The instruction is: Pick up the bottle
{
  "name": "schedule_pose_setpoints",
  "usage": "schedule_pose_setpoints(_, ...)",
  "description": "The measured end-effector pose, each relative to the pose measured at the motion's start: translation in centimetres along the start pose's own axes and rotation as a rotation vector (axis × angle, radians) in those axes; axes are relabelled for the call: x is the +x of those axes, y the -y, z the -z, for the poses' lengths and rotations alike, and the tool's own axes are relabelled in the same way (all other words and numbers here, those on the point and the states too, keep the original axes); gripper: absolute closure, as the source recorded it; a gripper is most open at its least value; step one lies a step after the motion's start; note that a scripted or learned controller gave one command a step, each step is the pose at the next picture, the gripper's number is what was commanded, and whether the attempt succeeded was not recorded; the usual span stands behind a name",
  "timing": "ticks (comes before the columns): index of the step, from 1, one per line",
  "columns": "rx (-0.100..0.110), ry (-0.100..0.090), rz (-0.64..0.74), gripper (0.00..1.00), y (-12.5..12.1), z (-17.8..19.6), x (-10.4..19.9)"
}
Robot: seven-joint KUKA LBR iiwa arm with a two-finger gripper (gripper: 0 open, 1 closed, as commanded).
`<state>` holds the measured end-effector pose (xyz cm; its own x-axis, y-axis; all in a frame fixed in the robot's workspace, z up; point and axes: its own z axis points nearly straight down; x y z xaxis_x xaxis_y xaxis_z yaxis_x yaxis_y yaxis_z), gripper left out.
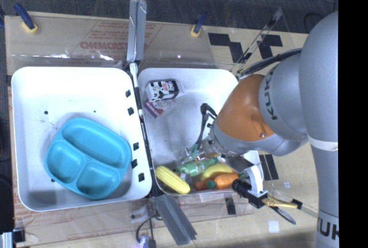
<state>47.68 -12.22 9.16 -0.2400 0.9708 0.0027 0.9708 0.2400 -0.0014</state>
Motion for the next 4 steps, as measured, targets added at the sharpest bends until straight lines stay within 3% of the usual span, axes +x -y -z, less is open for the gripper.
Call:
schedule_pose_setpoints(1, 0.001, -0.001, 0.006, 1.00, -0.1, 0.9, 0.0)
schedule_pose_setpoints(2, -0.001, 0.002, -0.240, 1.00, -0.5, 0.5, -6.0)
schedule_pose_setpoints(3, -0.001, 0.002, -0.018, 1.00, -7.2, 0.1, -9.4)
schedule_pose_setpoints(4, -0.001, 0.002, -0.018, 0.00, -7.2, 0.1, -9.5)
